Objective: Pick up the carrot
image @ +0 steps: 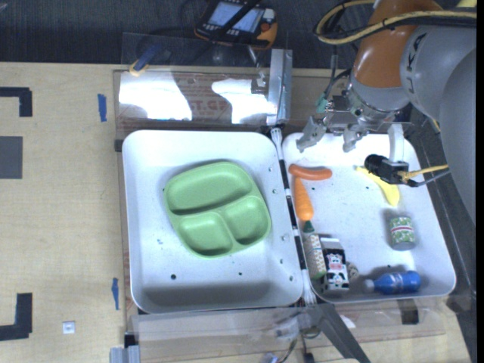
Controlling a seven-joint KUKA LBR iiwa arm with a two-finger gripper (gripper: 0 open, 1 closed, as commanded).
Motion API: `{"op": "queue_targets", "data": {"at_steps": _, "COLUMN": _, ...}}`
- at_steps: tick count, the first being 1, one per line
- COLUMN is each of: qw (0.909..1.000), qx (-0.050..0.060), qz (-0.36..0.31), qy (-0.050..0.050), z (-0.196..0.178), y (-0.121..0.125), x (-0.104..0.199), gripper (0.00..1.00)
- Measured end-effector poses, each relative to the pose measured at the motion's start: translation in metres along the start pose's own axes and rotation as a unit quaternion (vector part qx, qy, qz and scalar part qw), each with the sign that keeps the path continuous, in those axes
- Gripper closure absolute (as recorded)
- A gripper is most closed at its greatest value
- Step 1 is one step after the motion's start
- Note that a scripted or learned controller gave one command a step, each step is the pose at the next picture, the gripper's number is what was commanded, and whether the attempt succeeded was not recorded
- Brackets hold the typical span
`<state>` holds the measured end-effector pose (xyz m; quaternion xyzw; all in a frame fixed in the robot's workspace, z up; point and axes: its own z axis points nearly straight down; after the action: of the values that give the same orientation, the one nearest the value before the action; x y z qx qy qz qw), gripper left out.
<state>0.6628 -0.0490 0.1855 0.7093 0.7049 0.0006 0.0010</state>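
The grey arm with an orange band is reaching in over the far end of the right-hand shallow white plastic bin, while the left-hand shallow white plastic bin, well off to the side of the fingers, is holding only a green three-compartment plastic plate. The two-finger gripper is hovering with its fingers spread apart and nothing between them, so the step in hand appears to be the approach - no grasp is being made yet. The task's thing, a tapered orange carrot, is lying lengthwise along the bin's inner wall, nearer the camera than the fingers and slightly toward the left bin from them. Between the fingers and the carrot, a reddish-orange sausage-shaped toy is lying crosswise, its end just beside the carrot's near tip. A yellow plastic banana is resting to the other side of the fingers, and a small green-labelled can, a blue bottle and a printed carton are sitting farther on, well apart from them. The next move is probably calling for a shift past the sausage toward the wall, then a descent with the fingers straddling the carrot's width - the wall is leaving little room on that side.
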Motion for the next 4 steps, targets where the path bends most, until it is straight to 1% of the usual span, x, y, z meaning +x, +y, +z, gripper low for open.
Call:
{"op": "queue_targets", "data": {"at_steps": 1, "qw": 1.0, "qx": 0.0, "qz": 0.0, "qy": 0.0, "z": 0.0, "y": 0.0, "x": 0.0, "gripper": 0.0}}
{"op": "queue_targets", "data": {"at_steps": 2, "qw": 0.9736, "qx": 0.0, "qz": -0.228, "qy": 0.001, "z": 0.089, "y": -0.05, "x": -0.047, "gripper": 0.0}}
{"op": "queue_targets", "data": {"at_steps": 3, "qw": 0.976, "qx": -0.002, "qz": -0.218, "qy": 0.0, "z": 0.099, "y": -0.008, "x": -0.063, "gripper": 0.0}}
{"op": "queue_targets", "data": {"at_steps": 4, "qw": 0.9831, "qx": -0.001, "qz": -0.183, "qy": 0.0, "z": -0.001, "y": 0.005, "x": -0.004, "gripper": 0.0}}
